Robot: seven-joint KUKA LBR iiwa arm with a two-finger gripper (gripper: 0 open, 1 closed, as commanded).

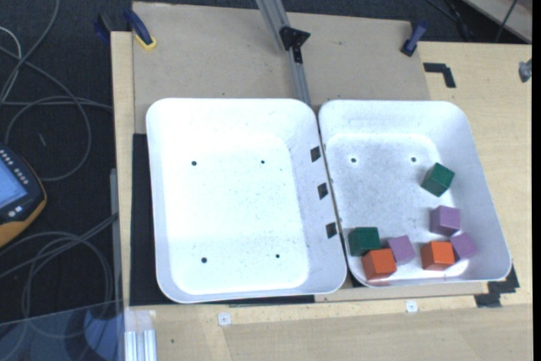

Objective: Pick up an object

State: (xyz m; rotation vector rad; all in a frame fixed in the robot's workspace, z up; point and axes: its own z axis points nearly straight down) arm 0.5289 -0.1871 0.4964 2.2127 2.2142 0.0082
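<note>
The right bin [473, 150] holds several small blocks. A green block [438, 179] lies alone toward its right side. Along its near edge sit a dark green block [364, 240], an orange block [379, 263], a purple block [401, 248], a second orange block [437, 254] and two more purple blocks [445, 219] [463, 246].
The left bin [169, 131] stands beside the right one, joined by small black clips [322, 190]. A slanted metal pole [269, 0] rises from the back of the bench. Blue clamps [140, 31] [413, 38] hold the board's far corners. Cables lie on the floor at left.
</note>
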